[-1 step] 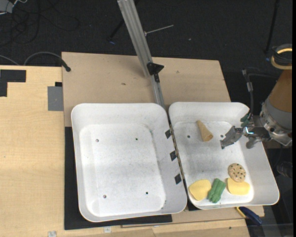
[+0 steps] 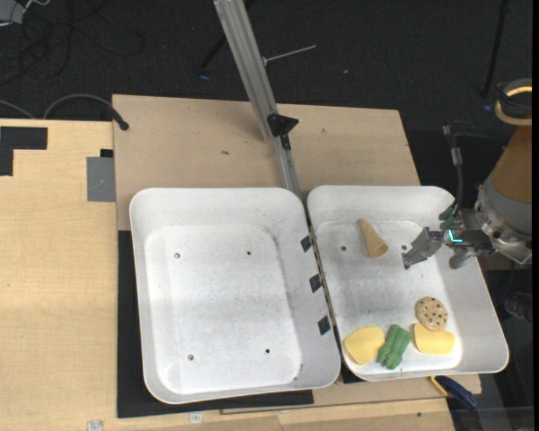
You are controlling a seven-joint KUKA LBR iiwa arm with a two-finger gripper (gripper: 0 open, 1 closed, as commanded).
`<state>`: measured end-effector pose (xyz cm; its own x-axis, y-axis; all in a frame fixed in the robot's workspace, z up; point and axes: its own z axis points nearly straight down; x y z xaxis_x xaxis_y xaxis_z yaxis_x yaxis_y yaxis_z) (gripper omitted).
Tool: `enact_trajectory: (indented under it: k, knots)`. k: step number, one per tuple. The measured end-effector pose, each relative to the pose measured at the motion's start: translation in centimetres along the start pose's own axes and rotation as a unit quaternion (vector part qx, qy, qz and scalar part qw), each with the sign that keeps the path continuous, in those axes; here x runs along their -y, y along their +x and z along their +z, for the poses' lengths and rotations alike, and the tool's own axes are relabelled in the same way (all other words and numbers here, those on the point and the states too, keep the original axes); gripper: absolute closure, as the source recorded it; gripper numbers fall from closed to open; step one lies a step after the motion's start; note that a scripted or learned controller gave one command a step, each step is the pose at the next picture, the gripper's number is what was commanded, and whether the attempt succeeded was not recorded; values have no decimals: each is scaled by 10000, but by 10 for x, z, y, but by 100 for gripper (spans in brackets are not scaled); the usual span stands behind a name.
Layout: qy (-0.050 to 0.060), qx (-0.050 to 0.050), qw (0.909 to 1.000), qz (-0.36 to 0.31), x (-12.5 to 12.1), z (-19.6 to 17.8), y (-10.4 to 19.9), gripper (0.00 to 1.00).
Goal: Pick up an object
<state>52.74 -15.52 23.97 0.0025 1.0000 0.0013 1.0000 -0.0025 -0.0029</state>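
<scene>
The right bin (image 2: 391, 200) holds a tan cone (image 2: 372, 237) near its middle. A round brown cookie (image 2: 430, 312) lies lower right, with a yellow piece (image 2: 434, 340) just below it. A green pod (image 2: 394, 345) and another yellow piece (image 2: 364, 344) lie along the front wall. My gripper (image 2: 436, 251) hangs over the right side of this bin, to the right of the cone and above the cookie. Its dark fingers (image 2: 418, 250) are spread apart with nothing between them.
The left bin (image 2: 148, 206) sits beside the right one, joined by black clips (image 2: 313, 282). A slanted metal rail (image 2: 251, 70) rises behind the bins. The grey arm with its orange band (image 2: 514, 164) stands at the right edge.
</scene>
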Motion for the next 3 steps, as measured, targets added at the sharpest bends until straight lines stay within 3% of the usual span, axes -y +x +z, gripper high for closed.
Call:
enact_trajectory:
  k: [3]
  knots:
    - [1,3,10000,-3,-1,147,15,0]
